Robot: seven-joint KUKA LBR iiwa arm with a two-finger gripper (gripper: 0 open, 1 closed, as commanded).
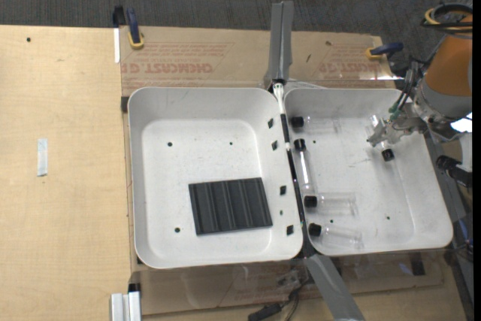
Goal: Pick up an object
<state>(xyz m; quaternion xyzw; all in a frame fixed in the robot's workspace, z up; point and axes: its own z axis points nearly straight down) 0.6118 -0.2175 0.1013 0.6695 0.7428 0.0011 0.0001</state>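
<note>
We see the arm [451,71] cut off by the right edge, so only its orange band and wrist show; the hand [383,133] is small and blurred against the right bin [421,233], and we cannot tell how its fingers stand; several clear items [338,203] in that bin are so transparent that their outlines are hard to trace; the yellow-ringed part [449,15] at top right is clipped by the edge; the surface [60,237] runs off at the left.

You have two white bins [143,162], one ribbed black tray [229,205], and two blue clamps [131,26].
</note>
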